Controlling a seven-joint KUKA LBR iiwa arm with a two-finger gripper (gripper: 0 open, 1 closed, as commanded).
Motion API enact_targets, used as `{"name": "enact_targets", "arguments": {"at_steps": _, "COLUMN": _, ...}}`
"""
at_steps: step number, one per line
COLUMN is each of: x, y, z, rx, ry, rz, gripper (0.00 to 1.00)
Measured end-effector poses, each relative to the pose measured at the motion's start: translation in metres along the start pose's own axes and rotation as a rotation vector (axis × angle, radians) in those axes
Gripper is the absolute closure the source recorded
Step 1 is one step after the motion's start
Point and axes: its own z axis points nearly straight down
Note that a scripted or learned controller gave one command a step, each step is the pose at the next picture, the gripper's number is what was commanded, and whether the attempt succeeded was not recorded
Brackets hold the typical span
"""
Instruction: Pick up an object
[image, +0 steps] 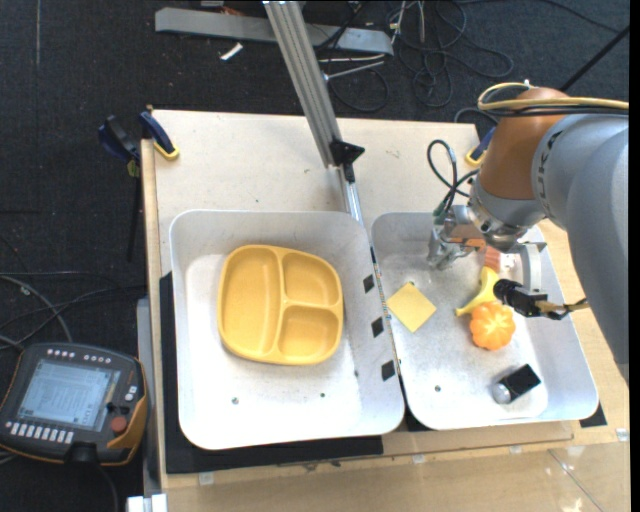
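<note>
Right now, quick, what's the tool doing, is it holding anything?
Tool: low over the right bin's far end, nothing visibly held; open or closed cannot be told.

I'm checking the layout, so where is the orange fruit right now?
The orange fruit lies in the right bin, towards its right side, touching the lower end of the banana, with the yellow square to its left and a small black object below it.

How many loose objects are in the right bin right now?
4. A yellow square near the bin's left side, a banana beside the orange fruit mid-bin, and a black item toward the near edge. The arm may hide more behind it.
</note>
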Motion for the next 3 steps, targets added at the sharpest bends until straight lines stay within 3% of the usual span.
{"name": "enact_targets", "arguments": {"at_steps": 3, "x": -0.012, "y": 0.015, "z": -0.166, "rx": -0.006, "ry": -0.001, "rz": 0.000, "gripper": 1.00}}
